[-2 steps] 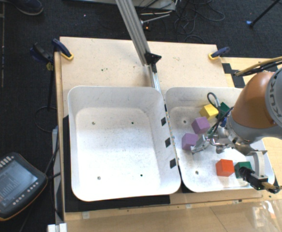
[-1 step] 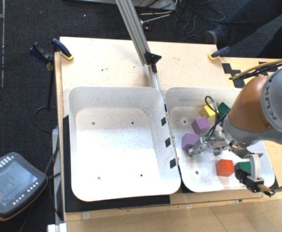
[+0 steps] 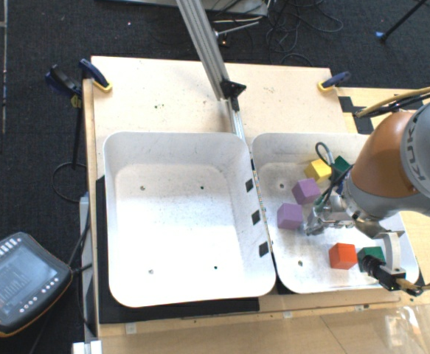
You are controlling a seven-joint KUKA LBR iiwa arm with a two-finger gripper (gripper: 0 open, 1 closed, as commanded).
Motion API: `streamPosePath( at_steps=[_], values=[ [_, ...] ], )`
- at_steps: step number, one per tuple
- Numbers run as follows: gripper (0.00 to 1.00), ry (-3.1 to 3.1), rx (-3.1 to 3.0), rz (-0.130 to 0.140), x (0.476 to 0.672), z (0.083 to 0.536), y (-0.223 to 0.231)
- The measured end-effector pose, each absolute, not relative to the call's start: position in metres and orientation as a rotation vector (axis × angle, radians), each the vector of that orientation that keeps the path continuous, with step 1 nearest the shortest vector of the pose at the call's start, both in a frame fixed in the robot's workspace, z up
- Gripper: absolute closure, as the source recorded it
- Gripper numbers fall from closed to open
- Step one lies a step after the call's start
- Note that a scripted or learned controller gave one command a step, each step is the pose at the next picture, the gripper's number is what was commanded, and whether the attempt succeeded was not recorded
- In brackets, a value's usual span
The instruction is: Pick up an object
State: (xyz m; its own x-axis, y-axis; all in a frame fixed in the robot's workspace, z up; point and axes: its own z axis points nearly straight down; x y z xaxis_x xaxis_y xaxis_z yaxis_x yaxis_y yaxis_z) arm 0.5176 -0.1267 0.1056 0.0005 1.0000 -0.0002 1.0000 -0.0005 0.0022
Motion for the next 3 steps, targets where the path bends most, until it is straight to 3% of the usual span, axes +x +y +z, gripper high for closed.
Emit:
streamPosePath(
  at_steps=[2,3],
  values=[
    [1.0,2.219,2.214,0.006,0.509,0.22,-0.128],
    [1.0,2.221,2.215,0.003,0.511,0.242,-0.128]
  ],
)
